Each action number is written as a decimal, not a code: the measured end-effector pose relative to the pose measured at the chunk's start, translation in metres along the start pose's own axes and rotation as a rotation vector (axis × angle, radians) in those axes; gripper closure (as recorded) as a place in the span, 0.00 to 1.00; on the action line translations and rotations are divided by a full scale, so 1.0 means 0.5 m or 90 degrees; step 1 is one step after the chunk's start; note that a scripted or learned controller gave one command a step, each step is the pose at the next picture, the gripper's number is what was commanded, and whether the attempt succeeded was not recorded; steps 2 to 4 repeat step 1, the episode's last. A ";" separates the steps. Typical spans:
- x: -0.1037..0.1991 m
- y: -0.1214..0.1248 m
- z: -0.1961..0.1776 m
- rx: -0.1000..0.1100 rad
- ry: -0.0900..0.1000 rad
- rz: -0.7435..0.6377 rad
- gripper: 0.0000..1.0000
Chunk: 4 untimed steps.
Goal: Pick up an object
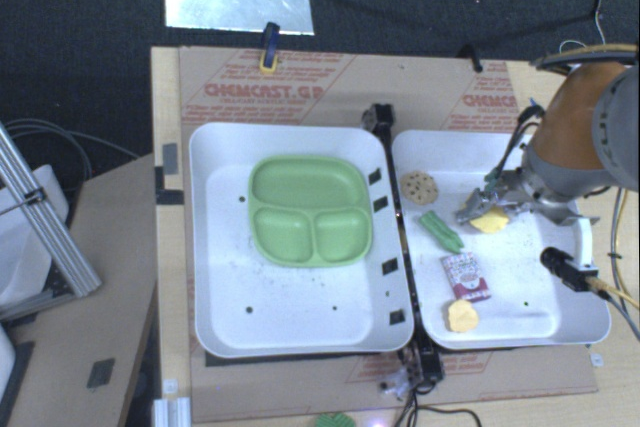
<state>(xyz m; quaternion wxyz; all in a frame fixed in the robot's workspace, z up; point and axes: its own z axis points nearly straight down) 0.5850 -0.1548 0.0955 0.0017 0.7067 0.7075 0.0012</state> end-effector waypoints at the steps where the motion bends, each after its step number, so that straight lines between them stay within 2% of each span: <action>1: 0.170 0.030 -0.191 -0.005 0.002 -0.007 1.00; 4: 0.170 0.030 -0.191 -0.005 0.002 -0.007 1.00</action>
